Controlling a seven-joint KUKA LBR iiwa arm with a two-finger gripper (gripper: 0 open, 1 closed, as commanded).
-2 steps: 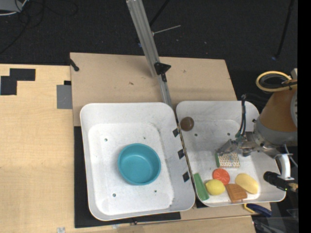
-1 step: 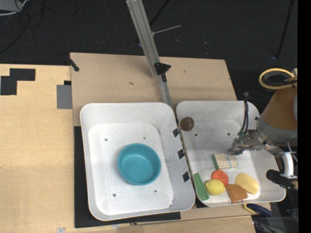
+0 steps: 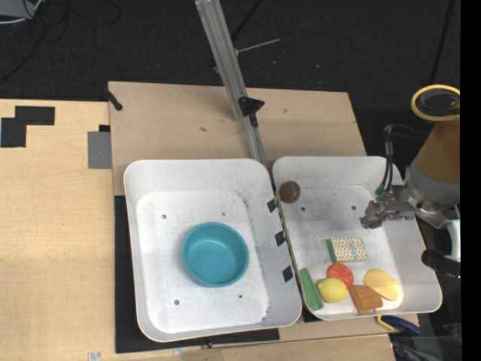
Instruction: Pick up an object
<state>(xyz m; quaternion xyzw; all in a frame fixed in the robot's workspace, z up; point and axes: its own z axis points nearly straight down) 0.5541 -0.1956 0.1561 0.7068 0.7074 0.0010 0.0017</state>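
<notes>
The right bin [image 3: 331,173] holds several small objects. A brown ball [image 3: 289,192] lies near its far left corner. A dotted pale pad [image 3: 348,249] rests in the middle. Along the near wall sit a green stick [image 3: 310,288], a yellow ball [image 3: 332,289], a red ball [image 3: 340,273], an orange-brown block [image 3: 366,298] and a yellow lemon shape [image 3: 382,283]. My gripper [image 3: 373,216] hangs low over the right side of this bin, up and to the right of the dotted pad, with nothing visibly in it. The arm [image 3: 440,160] comes in from the right.
The left bin [image 3: 150,183] holds a blue bowl [image 3: 216,253]. A metal rail [image 3: 229,70] slants up from the gap between the bins. Black clips [image 3: 279,237] line the shared wall. Bare bin floor lies between the brown ball and the gripper.
</notes>
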